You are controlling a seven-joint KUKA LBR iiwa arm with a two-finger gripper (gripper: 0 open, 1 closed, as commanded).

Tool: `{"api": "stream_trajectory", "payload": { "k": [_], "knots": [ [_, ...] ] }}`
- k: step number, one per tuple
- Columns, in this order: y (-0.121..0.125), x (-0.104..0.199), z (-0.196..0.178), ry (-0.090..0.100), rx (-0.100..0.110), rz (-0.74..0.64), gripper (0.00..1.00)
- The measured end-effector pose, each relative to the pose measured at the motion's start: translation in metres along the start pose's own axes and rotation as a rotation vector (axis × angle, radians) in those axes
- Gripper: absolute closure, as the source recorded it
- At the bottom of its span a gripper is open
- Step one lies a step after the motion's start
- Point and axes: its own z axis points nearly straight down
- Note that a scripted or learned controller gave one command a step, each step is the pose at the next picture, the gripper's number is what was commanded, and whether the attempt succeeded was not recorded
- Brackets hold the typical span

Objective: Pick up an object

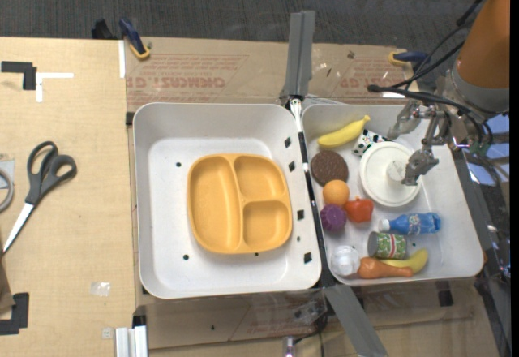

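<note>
I am reaching in from the right with my arm [486,39], its orange band showing above the wrist, and my gripper [412,171] is hanging over the right bin [466,209], above the white round dish [388,177] that is sitting near the bin's middle. From this angle I cannot tell how the gripper is set, and I am seeing nothing gripped in it. The things I could be picking are all lying in that right bin: a yellow banana [344,133] is resting along the upper left, just beside a small black-and-white spotted toy [367,140]; a brown round cookie [329,166] is lying below the banana; an orange [336,192] is sitting under it, touching a red tomato-like piece [358,208] and near a purple fruit [332,218]. Lower down, a blue-and-white bottle [412,224] is lying on its side, a green can [388,245] is lying just beneath it, a small white object [343,260] is resting at the lower left corner, and an orange carrot [375,268] is lying against a second small banana [409,263]. The left bin [154,209] is holding a yellow divided plate [240,203]. A pair of scissors [39,181] is lying on the bench [65,266], well apart from both bins.
</note>
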Motion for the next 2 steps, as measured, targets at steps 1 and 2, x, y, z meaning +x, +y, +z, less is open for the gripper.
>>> {"api": "stream_trajectory", "payload": {
  "k": [1, 2],
  "knots": [
    [0.033, 0.003, 0.091, -0.001, 0.000, 0.084, 0.00],
    [0.048, -0.012, 0.127, -0.009, 0.000, 0.245, 0.00]
  ]
}}
